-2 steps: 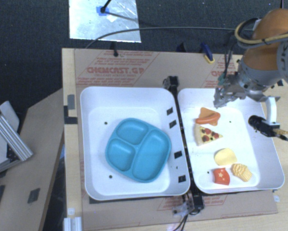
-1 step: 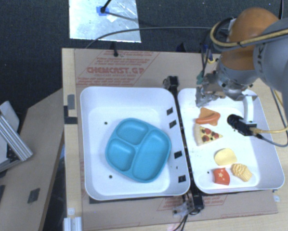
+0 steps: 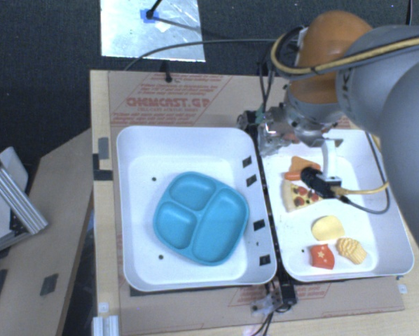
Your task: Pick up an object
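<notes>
Grey and bulky, the arm (image 3: 395, 75) sits closest to the lens and stretches in from the right. Its gripper (image 3: 271, 137) hangs over the far left corner of the right bin (image 3: 399, 254), by the wall next to the left bin (image 3: 136, 187). I cannot tell whether it is spread or closed, and nothing shows in its grasp.

Nearest it lie an orange toy piece (image 3: 302, 164) and, just beside that, a toy pizza slice (image 3: 298, 196). Farther out are a yellow piece (image 3: 327, 227), a red piece (image 3: 322, 256) and a ridged yellow piece (image 3: 352, 250). A blue divided plate (image 3: 201, 218) sits in the left bin.

All the toys look light, stiff, smooth and sturdy. The orange piece seems the best pick, pinched across its narrow width. The flat pizza slice offers only thin edges and could slip.
</notes>
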Robot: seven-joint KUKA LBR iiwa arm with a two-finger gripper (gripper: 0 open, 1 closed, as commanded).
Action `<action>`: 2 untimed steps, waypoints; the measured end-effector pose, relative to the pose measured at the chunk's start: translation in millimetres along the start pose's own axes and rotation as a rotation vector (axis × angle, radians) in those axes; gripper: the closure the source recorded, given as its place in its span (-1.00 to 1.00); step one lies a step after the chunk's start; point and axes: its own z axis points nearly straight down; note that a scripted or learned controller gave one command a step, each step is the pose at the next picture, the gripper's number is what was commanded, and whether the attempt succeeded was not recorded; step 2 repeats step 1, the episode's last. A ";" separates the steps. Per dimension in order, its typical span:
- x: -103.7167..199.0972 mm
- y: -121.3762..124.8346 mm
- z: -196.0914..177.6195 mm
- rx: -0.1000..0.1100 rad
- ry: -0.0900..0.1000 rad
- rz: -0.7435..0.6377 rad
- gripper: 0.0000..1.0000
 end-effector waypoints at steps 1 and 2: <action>53.6 8.2 -17.4 -0.002 0.000 0.000 1.00; 53.6 8.2 -17.4 -0.002 0.000 0.000 1.00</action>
